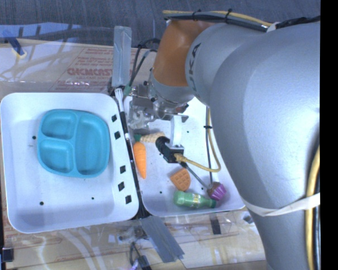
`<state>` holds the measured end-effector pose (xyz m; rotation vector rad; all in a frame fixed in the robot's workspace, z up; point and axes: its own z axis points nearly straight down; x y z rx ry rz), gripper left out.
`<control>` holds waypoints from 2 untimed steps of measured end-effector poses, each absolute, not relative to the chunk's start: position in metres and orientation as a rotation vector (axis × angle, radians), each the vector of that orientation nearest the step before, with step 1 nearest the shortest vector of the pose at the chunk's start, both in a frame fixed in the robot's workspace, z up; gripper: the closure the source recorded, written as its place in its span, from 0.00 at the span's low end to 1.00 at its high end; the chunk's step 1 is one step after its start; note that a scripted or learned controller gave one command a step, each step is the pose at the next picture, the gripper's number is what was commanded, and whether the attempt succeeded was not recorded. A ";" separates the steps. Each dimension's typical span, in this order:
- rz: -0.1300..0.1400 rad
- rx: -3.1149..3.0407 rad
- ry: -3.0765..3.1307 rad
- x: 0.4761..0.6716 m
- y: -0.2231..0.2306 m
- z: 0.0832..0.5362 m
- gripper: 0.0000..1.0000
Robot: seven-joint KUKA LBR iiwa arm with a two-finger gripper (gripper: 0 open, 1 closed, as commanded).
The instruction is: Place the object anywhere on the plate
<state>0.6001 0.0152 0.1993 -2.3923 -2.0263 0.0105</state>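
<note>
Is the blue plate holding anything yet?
No. The blue plate lies in the left bin with all its compartments bare; the toy carrot lies in the right bin.

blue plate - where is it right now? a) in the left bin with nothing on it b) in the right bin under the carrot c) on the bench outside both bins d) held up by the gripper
a: the blue plate lies flat in the left bin with all its compartments bare, while the carrot lies in the right bin.
</note>
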 end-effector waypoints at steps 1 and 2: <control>0.003 -2.179 -2.262 0.656 -0.016 0.191 1.00; 0.004 -1.591 -2.706 0.613 -0.063 0.192 1.00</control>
